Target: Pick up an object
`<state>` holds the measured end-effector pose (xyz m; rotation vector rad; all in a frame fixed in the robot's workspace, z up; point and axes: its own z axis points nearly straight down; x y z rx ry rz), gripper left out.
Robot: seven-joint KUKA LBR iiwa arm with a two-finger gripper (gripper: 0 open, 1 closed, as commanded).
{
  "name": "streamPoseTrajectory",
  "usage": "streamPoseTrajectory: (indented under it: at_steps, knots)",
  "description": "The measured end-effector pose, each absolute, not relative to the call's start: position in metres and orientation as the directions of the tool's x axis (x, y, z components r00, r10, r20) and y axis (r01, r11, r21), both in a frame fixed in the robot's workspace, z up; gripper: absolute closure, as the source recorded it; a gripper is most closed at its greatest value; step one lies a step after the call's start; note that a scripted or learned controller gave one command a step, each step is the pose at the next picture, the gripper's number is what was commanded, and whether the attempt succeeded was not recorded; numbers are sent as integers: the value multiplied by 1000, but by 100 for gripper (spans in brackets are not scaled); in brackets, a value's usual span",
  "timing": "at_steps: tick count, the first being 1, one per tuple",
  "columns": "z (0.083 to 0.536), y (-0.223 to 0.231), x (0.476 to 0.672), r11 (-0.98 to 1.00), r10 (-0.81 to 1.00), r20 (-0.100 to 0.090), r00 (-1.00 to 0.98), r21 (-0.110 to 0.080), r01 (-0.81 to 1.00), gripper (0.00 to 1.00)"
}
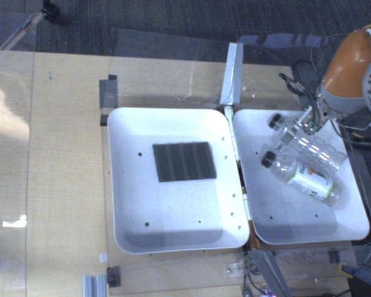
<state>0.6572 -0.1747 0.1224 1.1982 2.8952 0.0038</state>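
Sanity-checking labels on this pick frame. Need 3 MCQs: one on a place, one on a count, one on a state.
1. Where does the dark ribbed pad lie?
A. In the left bin
B. In the right bin
C. On the bench outside the bins

2. How many clear plastic bottles lie in the right bin?
A. None
B. Two
C. Five

3. How are the bottles lying?
A. Standing upright on their bases
B. On their sides, close together
C. Stacked in the left bin

Answers:
1. A: the pad sits near the middle of the left bin.
2. B: one black-capped bottle lies nearer the arm, and a bottle with a green and white label lies just in front of it.
3. B: both bottles rest lengthwise on the bin floor, caps pointing left, with the gripper above them.
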Motion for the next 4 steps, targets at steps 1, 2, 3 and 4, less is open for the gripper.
streamPoseTrajectory:
  at_steps: [1, 2, 3, 4]
  knots:
    - [88, -130, 636, 822, 569, -9, -822, 6, 569, 0]
    - [88, -118, 644, 825, 565, -10, -825, 7, 565, 0]
    - [101, -117, 646, 825, 565, -16, -825, 13, 564, 100]
    - [175, -86, 649, 909, 417, -10, -909, 5, 417, 100]
